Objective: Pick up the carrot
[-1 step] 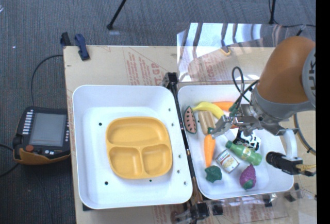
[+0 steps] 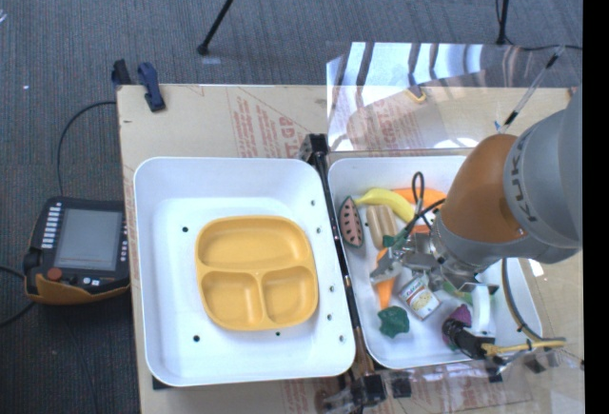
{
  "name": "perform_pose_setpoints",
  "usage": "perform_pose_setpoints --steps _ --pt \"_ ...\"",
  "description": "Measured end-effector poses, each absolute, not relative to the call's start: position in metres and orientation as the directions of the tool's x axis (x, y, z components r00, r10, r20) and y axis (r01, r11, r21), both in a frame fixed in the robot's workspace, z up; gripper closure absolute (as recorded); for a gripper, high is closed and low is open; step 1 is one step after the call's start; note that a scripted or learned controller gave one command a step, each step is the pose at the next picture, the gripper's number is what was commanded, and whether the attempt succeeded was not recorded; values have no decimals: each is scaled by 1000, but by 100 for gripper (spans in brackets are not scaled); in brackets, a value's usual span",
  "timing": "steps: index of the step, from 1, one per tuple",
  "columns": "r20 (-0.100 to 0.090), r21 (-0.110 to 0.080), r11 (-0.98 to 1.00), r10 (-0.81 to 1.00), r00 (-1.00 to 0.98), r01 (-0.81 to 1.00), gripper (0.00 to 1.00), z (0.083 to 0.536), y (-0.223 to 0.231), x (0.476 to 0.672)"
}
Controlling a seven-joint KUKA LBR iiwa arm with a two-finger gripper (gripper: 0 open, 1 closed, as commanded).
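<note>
Gripper (image 2: 407, 260) low in right bin (image 2: 354, 176), centre-right of frame. Carrot (image 2: 384, 291) directly below-left, apparently touching; long axis unclear. Finger state: cannot tell, wrist occludes.

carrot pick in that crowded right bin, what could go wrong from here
1. The orange carrot lies mostly under the gripper, wedged among a yellow banana, a watermelon slice and a small labelled can; the gripper could nudge or grab a neighbour instead.
2. Little of the carrot shows, so the grasp may land off-centre and slip.
3. The arm's bulky wrist hangs low over the white right bin and could knock toys about.
</note>
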State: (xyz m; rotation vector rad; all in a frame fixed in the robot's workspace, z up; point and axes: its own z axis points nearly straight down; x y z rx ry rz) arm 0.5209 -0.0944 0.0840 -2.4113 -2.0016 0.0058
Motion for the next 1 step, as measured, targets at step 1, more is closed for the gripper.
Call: perform_pose_setpoints --steps 1 --pt "4 -20 -199 980 199 980 100 89 -97 519"
